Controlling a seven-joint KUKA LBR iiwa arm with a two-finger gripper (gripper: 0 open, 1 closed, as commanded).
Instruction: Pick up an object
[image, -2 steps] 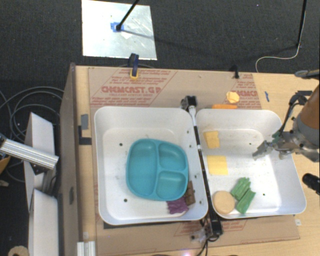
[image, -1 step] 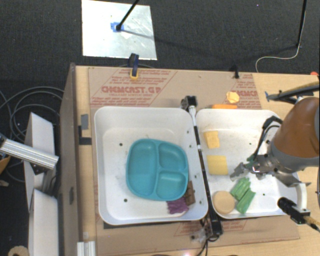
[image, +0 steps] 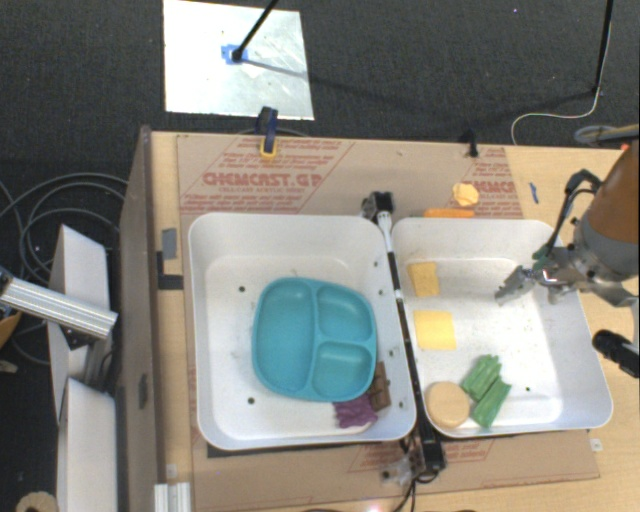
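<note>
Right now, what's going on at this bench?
A grey robot arm reaches in from the right, its gripper over the right bin with nothing held. Below it lie two yellow squares, a green piece and a tan disc. The left bin has a teal divided plate.

Both bins look like smooth, slightly glossy white plastic. The teal plate is matt plastic. The bench top looks like printed brown cardboard. The yellow squares and green pieces have a dull, soft-looking finish.
</note>
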